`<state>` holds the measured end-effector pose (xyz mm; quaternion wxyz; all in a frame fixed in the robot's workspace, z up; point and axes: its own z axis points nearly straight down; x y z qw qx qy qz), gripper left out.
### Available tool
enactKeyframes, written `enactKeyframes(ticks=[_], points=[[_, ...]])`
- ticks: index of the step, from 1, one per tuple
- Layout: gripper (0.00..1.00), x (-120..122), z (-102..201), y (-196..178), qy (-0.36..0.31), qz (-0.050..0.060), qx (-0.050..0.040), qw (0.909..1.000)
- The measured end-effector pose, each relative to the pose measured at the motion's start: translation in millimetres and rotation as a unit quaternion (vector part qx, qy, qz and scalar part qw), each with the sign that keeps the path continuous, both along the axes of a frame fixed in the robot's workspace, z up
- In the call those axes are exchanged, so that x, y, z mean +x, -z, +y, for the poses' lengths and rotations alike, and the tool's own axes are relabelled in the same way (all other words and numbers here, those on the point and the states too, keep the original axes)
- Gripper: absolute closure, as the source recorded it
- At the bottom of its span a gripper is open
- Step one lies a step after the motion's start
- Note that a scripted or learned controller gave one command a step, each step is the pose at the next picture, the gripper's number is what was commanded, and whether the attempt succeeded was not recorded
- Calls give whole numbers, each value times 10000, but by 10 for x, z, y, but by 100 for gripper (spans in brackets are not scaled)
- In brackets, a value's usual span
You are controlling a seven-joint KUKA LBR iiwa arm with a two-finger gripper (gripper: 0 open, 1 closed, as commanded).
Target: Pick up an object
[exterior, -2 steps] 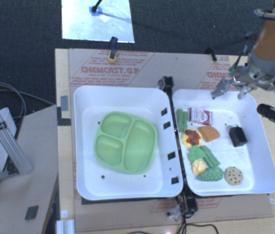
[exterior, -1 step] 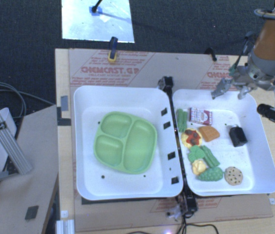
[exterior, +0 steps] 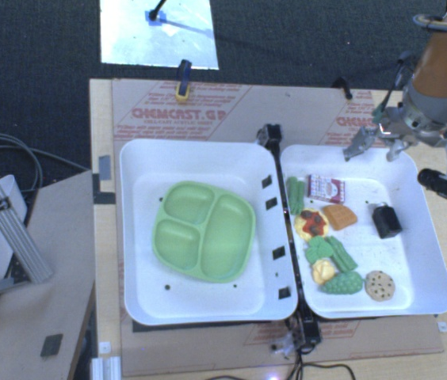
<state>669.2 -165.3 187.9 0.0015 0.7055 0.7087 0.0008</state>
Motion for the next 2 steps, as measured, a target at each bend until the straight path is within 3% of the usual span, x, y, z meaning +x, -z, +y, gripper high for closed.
enactKeyframes(ticks=[1, 2], points=[[0, -662, 258, 1083, 19, 43, 14, 10000], [100, -620, 244, 924, 17, -10, 2, 10000]])
